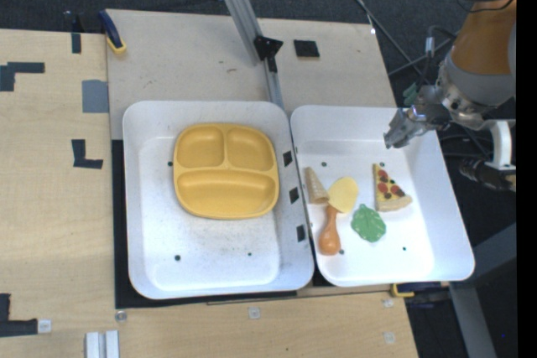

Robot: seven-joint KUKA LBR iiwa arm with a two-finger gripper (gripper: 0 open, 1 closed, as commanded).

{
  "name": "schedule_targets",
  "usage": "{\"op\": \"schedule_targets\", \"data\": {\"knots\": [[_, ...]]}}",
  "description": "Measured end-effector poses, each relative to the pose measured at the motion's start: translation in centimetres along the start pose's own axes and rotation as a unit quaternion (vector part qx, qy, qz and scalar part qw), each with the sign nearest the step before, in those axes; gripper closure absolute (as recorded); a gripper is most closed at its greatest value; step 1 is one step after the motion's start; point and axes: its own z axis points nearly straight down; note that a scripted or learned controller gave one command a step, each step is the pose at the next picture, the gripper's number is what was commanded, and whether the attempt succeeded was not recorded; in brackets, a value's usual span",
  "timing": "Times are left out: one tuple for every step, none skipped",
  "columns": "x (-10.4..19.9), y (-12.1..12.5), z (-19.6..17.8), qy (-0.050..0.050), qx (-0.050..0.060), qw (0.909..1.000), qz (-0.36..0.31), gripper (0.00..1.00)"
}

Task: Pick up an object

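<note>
- The gripper (399, 136) hangs over the far right rim of the right bin (436, 251); whether it is released or clenched cannot be told, and nothing shows in its grasp.
- Candidate objects lie mid-bin: a pizza slice (390, 189), a green piece (368, 224), a yellow piece (343, 194) touching an orange handle (329, 235).
- Best target, by judgement: the pizza slice — nearest, apart from its neighbours.
- Descend vertically; bare floor surrounds it, while the cluster crowds the left wall.
- The yellow tray (226, 170) occupies the left bin (143, 264).

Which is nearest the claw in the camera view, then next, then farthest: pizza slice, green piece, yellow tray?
From the claw, at the right bin's upper right:
1. Pizza slice, just below it.
2. Green piece, lower, mid-bin.
3. Yellow tray, in the left bin.
</note>
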Motion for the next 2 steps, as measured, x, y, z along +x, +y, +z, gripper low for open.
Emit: {"op": "schedule_targets", "data": {"knots": [[5.2, 0.9, -0.3, 0.0, 0.0, 1.0, -0.001, 1.0], [10.2, 0.7, 1.3, 0.0, 0.001, 1.0, 0.0, 1.0]]}}
